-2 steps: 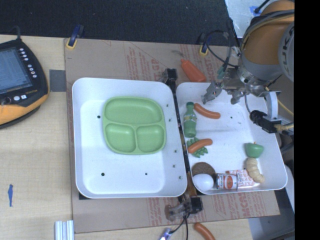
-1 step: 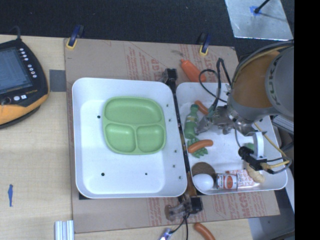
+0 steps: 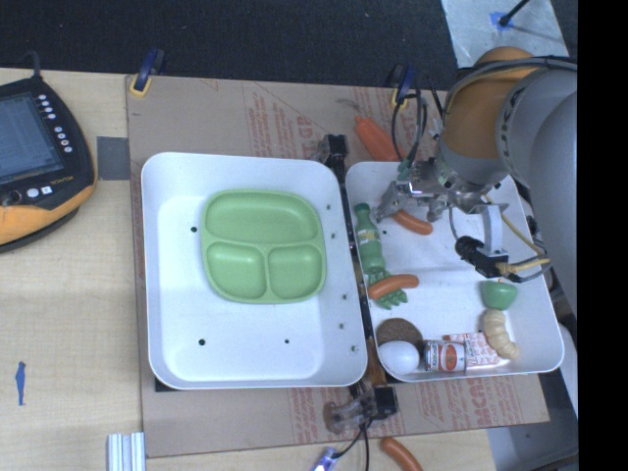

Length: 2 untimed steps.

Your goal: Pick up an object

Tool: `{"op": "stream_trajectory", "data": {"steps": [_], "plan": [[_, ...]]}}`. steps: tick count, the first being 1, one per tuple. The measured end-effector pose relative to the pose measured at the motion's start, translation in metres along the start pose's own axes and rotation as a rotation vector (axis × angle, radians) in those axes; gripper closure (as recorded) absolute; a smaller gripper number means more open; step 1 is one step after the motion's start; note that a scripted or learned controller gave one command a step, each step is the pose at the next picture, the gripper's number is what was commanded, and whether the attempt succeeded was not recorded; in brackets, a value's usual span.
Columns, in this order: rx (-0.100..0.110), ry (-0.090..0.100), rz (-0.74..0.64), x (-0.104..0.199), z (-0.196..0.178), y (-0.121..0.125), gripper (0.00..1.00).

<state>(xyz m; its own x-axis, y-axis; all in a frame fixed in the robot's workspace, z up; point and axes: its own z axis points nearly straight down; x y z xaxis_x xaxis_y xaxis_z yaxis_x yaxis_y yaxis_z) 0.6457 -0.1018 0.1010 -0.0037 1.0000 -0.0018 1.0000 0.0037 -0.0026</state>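
Crowding the gripper: sausage, green bottle.

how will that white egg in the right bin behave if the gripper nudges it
The white egg looks smooth and rounded, so it would probably roll or slip sideways. It lies against a brown round piece and a red-labelled tube, which may stop it travelling far.

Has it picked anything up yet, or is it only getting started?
Nothing looks lifted yet. The gripper is low in the right bin, beside a small orange sausage that lies on the floor. The green bottle and other toys lie there too. The pick remains.
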Motion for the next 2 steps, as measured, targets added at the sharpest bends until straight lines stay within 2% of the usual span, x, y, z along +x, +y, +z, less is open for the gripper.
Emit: {"op": "stream_trajectory", "data": {"steps": [1, 2], "plan": [[-0.002, 0.001, 0.001, -0.016, 0.008, 0.011, 0.00], [-0.002, 0.001, -0.001, -0.016, -0.003, 0.011, 1.00]]}}
